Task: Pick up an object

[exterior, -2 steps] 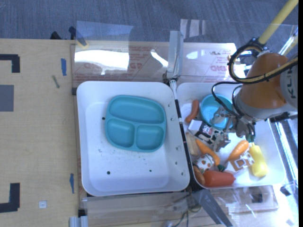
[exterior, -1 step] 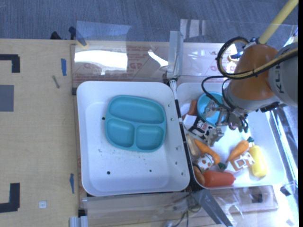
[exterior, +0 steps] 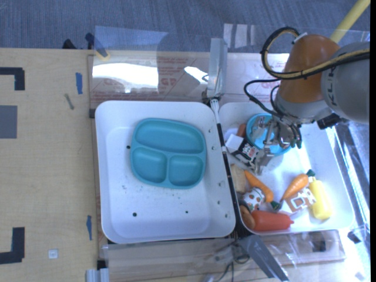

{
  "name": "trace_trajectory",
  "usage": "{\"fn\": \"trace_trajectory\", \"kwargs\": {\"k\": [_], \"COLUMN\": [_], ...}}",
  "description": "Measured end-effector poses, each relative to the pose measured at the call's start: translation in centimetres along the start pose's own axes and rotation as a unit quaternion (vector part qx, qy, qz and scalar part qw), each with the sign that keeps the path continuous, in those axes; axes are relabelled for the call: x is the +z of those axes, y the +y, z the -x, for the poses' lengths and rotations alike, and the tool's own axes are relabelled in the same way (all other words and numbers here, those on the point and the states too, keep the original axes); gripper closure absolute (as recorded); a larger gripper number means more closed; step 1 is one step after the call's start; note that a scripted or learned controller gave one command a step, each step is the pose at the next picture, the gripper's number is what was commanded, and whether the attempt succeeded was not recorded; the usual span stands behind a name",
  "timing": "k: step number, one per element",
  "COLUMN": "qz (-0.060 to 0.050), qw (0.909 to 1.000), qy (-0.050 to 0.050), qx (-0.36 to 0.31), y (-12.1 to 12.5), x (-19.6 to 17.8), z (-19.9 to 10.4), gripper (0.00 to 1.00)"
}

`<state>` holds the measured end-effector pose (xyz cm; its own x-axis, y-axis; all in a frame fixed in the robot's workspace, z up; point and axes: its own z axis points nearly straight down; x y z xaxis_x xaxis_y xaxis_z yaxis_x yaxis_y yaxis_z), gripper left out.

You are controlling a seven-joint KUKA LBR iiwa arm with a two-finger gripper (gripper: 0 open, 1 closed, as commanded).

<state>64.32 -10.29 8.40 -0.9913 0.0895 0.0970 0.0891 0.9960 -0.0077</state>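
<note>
Crowded at seven o'clock of the gripper (exterior: 271,153), carrots (exterior: 259,186) and tomato (exterior: 271,220) could deflect a descent; jaw state I cannot tell.

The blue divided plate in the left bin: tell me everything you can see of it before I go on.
The blue divided plate looks like matte teal plastic, a rounded rectangle with three compartments: one wide one along the far side and two smaller ones along the near side. It lies flat and right way up, slightly rotated, on the floor of the left white bin, near its middle. Nothing lies in it or touches it, and it stands apart from the bin walls.
</note>
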Motion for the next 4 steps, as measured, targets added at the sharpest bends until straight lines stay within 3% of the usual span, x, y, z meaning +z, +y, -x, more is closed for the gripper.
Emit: {"fn": "trace_trajectory", "kwargs": {"k": [1,2,3,4], "qz": [0.002,0.000,0.001,0.005], "qw": [0.9984,0.9973,0.9978,0.9980], "qy": [-0.056,-0.073,-0.066,-0.057], "qx": [0.002,0.001,0.000,0.027], "y": [-4.7,-4.6,-4.5,-7.2], "x": [0.2,-1.8,-1.2,0.3], "z": [-8.9,-8.2,-8.5,-9.6], "gripper": [0.00,1.00,0.00,0.00]}}
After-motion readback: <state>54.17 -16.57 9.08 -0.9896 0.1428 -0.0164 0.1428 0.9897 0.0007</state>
